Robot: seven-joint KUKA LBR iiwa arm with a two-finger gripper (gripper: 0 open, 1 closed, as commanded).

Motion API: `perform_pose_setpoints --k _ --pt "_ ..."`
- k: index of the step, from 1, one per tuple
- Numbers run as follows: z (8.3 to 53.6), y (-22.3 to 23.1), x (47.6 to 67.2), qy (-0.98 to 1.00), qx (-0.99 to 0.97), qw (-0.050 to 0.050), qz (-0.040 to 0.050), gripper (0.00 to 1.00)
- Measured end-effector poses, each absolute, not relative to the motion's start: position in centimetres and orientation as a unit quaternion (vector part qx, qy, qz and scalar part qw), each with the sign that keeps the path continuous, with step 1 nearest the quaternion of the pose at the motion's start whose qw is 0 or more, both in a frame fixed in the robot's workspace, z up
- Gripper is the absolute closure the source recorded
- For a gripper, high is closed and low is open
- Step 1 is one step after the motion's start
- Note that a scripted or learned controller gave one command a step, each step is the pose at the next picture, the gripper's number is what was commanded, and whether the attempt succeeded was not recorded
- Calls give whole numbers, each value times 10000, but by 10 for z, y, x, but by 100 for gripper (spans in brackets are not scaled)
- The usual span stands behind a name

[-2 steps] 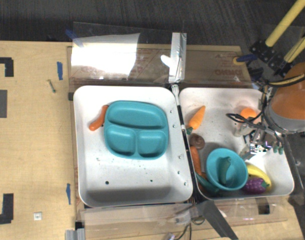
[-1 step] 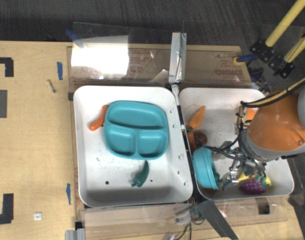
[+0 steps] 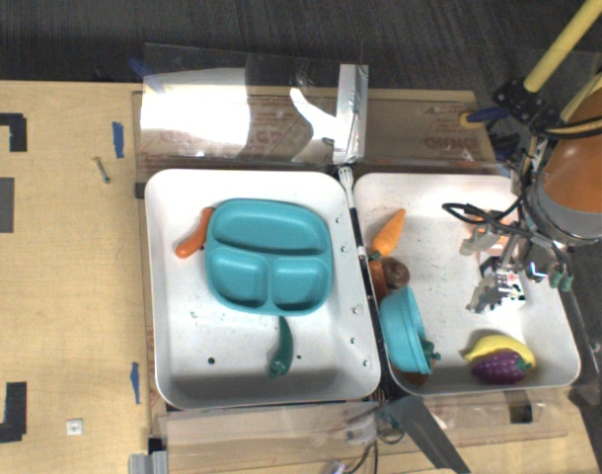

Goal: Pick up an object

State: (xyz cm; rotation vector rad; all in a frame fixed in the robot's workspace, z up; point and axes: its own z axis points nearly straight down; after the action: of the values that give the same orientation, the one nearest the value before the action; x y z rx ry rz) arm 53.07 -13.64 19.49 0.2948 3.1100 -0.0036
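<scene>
My gripper (image 3: 495, 286) hangs over the right part of the right bin (image 3: 449, 368), above bare white floor, with nothing seen in its grasp. Just below it lie a yellow banana (image 3: 495, 347) and a bunch of purple grapes (image 3: 500, 366), touching each other near the bin's front right corner. An orange carrot (image 3: 389, 231) and a brown round piece (image 3: 392, 274) lie along the bin's left wall. A teal dish (image 3: 405, 328) leans on its edge against that wall.
The left bin (image 3: 173, 363) holds a teal divided plate (image 3: 269, 255), an orange carrot (image 3: 192, 238) at the plate's left and a dark green piece (image 3: 281, 348) in front of it. Black cables (image 3: 469, 210) trail from the wrist over the right bin.
</scene>
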Motion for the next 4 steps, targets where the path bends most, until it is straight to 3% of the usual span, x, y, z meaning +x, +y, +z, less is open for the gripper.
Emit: perform_pose_setpoints --k 1,2,3,4 --pt "89 -202 544 9956 934 70 -12 0" --pt "87 -148 632 9872 1595 50 10 0" --pt "110 -93 624 9938 1112 30 7 0" --pt "88 -94 620 9892 1467 37 -3 0"
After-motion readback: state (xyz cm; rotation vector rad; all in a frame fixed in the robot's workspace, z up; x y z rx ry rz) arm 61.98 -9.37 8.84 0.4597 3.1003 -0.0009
